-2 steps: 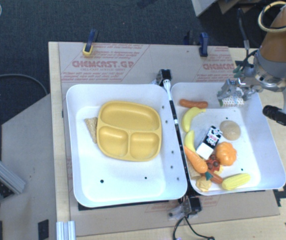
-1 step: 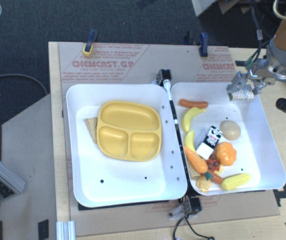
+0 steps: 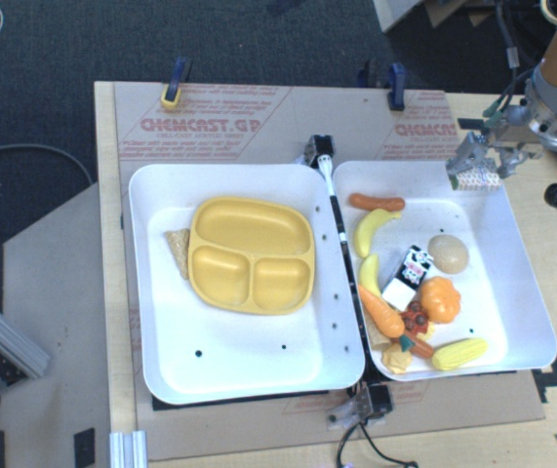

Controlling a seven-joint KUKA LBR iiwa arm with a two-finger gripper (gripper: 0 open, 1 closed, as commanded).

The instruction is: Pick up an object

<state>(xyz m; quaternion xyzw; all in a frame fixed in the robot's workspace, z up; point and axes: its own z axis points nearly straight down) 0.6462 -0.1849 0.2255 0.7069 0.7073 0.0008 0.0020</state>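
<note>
At upper right, the gripper [image 3: 477, 172] hovered over the toy-filled right bin [image 3: 522, 261], finger state unclear, nothing picked up yet.

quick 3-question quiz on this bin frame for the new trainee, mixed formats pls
1. True or false: the yellow divided plate lies in the left bin.
2. Multiple choice: where is the hand? A) above the far right corner of the right bin; B) down among the toys; C) over the plate.
3. Fill in: the toy lying nearest the far edge of the right bin is the ____.

Key
1. True.
2. A. It sits high at the bin's far right corner, apart from every toy.
3. Sausage, the reddish one, just beyond the banana.
</note>
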